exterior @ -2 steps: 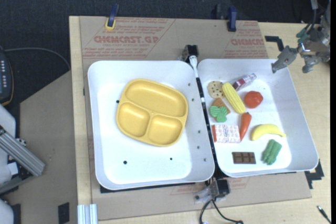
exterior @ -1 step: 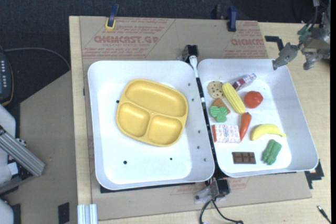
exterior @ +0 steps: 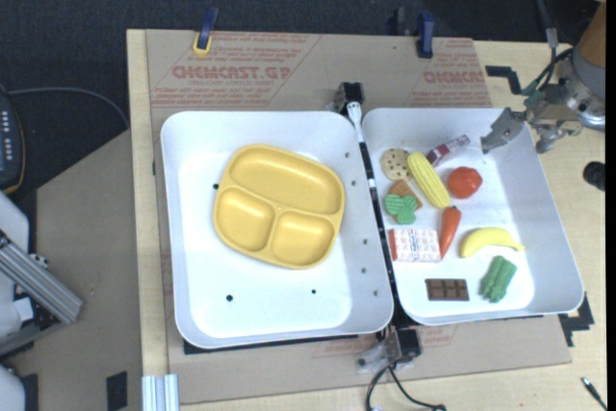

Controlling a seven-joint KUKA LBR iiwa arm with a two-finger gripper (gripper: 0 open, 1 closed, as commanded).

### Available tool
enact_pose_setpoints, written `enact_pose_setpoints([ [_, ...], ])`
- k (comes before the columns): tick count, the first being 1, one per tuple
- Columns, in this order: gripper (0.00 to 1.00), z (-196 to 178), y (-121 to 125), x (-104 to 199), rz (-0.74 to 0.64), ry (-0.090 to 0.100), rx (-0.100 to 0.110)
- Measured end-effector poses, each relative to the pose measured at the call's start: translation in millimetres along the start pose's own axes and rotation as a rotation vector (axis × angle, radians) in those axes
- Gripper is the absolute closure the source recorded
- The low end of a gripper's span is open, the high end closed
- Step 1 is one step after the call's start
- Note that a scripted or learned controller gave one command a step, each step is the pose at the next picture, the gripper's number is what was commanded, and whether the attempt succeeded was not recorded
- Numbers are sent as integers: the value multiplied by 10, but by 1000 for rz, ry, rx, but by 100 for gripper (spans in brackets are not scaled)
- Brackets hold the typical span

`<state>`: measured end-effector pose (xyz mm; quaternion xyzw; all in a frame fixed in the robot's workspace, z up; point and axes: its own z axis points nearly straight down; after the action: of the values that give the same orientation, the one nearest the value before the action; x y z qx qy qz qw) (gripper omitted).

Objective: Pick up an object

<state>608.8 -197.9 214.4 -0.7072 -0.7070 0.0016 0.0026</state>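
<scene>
Both bins look like smooth white plastic, the left bin (exterior: 192,207) faintly glossy, as is the right bin (exterior: 549,236). The yellow divided tray (exterior: 279,204) is matt plastic. The toy banana (exterior: 489,241) and tomato (exterior: 465,181) shine slightly. The board (exterior: 289,72) beneath looks like brown printed paper over a flat sheet.

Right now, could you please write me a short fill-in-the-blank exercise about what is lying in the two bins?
1. The yellow divided plate lies in the ____ bin of the view.
2. The plate has ____ compartments.
3. In the right bin, the tomato lies beside the corn cob, and its colour is ____.
4. The curved yellow fruit next to the carrot is a ____.

Missing words: left; three; red; banana
</scene>
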Motion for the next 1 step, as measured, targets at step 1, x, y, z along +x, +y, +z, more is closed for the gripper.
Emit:
enact_pose_setpoints([
  [1, 0, 635, -17, -7, 0, 0, 0],
])
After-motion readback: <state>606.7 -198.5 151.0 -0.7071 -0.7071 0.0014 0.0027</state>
